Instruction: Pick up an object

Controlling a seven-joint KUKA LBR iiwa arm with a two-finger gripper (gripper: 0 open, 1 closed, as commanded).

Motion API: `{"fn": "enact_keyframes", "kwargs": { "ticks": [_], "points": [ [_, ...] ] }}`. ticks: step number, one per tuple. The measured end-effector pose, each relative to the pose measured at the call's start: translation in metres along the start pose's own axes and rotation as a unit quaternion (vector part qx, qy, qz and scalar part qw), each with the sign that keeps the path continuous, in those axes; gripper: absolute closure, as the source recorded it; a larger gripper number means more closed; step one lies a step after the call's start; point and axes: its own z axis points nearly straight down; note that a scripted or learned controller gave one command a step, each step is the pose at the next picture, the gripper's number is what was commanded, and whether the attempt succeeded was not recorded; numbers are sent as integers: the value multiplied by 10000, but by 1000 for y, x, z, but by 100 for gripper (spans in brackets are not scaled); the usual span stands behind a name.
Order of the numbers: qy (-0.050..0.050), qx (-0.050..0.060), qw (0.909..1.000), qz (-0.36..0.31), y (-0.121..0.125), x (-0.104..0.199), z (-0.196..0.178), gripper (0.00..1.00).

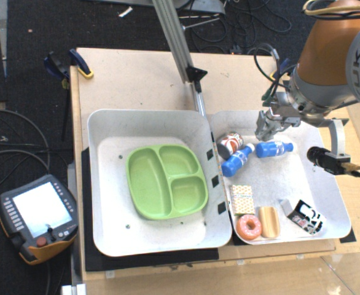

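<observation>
**Bottles lie just under the gripper in the right bin**

Bottles, two of them, blue with white caps, lie in the upper part of the right bin [336, 192]. One blue bottle [273, 149] lies nearly level, its cap pointing to 3 o'clock. The second blue bottle [236, 161] lies tilted, its cap toward 1 o'clock, just beside the first at its 8 o'clock. The gripper [267, 129] hangs right above the level bottle, at its 12 o'clock. Whether the fingers are apart or together cannot be told from this slant; nothing is visibly between them.

At 9 o'clock from the gripper, a red and white can [230, 143] lies against the bin's left wall, touching or nearly touching the tilted bottle. Toward 6 o'clock, well apart from the bottles, a checkered wafer [242, 197] sits above a pink doughnut [249, 226], with a tan bread roll [268, 221] just beside the doughnut at its 3 o'clock. At 4 o'clock from the roll lies a small black and white object [306, 216], too small to make out.

The arm [333, 54], grey with an orange band, reaches in from 2 o'clock. The left bin [106, 165] holds a green divided tray [167, 180] with three compartments. Both bins rest on the tan surface [137, 78]. A handheld pendant [35, 217] lies on the floor at 8 o'clock of the left bin.
</observation>
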Motion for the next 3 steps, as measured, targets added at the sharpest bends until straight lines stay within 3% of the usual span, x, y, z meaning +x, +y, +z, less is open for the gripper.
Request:
{"fn": "enact_keyframes", "kwargs": {
  "ticks": [1,3],
  "points": [
    [-1,-2,10000,3,10,46,2,100],
    [0,5,10000,0,28,151,41,100]
  ]
}}
